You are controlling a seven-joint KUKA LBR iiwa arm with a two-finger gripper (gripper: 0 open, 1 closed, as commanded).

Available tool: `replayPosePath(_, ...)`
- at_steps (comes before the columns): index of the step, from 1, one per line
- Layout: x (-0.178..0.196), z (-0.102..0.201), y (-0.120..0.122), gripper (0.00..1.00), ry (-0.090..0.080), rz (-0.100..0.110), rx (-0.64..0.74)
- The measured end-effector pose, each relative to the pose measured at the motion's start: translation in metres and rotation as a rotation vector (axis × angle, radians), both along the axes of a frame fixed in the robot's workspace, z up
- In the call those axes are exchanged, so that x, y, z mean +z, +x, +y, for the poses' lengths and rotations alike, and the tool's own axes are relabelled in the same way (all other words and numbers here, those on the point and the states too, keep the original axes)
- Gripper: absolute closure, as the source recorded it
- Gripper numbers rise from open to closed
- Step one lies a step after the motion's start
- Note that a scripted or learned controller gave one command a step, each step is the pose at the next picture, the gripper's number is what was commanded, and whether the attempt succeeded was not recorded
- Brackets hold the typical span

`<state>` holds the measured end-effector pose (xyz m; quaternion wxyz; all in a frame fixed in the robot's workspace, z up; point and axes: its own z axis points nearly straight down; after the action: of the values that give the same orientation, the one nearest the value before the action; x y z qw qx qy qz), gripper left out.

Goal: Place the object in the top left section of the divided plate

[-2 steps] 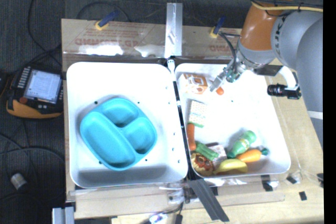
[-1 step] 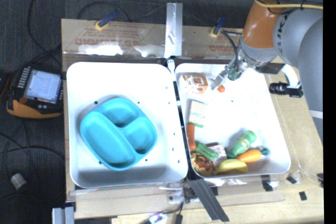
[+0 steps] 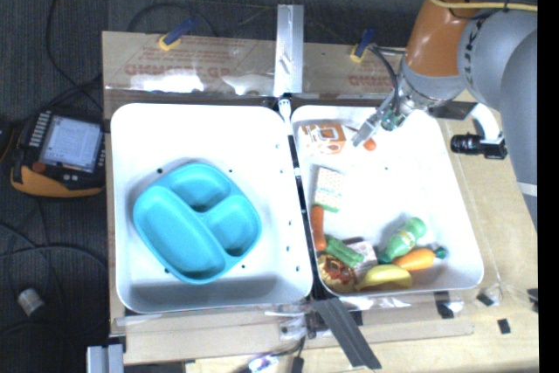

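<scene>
Two shallow white bins are seen from above, side by side on a bench. In the left bin a blue divided plate lies slightly turned, with one large section and two smaller ones; all its sections are bare.

The arm is seen entering from the upper right, its orange band above the wrist and its grey body bent down towards the back of the right bin. The wrist is tilted so that the gripper is angled down and to the left, over the bin's far end. The fingertips are seen low above the bin floor, beside a small red-orange object that lies just at their tips. Whether that object is touched or pinched cannot be told, and how far apart the fingers stand cannot be told, as they are too small and blurred.

Just left of the gripper a white packet with orange print lies flat. Further forward a small pale card is seen, and a carrot-like stick lies along the bin's left wall. At the near end of the right bin a heap of toy food is gathered: a green bottle, an orange carrot, a yellow banana and a dark packet. All these things lie in the right bin, well apart from the plate.
</scene>
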<state>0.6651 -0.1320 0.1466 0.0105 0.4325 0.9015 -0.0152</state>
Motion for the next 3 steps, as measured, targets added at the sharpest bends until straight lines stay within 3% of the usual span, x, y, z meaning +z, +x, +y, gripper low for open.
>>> replayPosePath(1, -0.056, 0.000, -0.007, 1.00, 0.017, -0.002, 0.048)
replayPosePath(2, -0.016, -0.012, -0.023, 1.00, 0.032, 0.009, 0.265)
replayPosePath(3, 0.021, 0.005, -0.063, 1.00, 0.034, 0.011, 0.358)
